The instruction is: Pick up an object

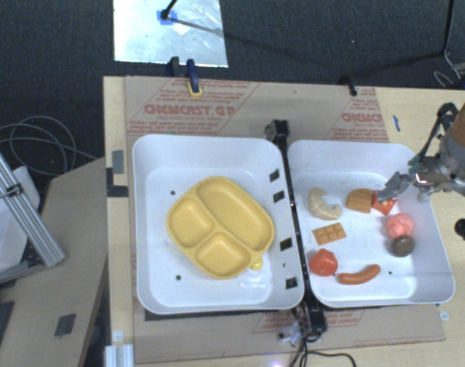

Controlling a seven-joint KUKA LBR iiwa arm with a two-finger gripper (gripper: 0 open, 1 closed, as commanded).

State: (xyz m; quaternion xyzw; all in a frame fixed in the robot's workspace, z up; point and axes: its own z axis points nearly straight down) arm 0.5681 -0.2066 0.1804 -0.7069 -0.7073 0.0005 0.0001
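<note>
"CHEMCAST GP" on brown sheet (pixel 188 104)

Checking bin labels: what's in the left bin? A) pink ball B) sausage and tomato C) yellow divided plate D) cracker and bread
C: the yellow divided plate lies in the left bin, while the small food items such as the sausage and cracker lie in the right bin.

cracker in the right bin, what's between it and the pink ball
In the camera view, bare white bin floor lies between the cracker and the pink ball; nothing sits on that stretch.
</note>
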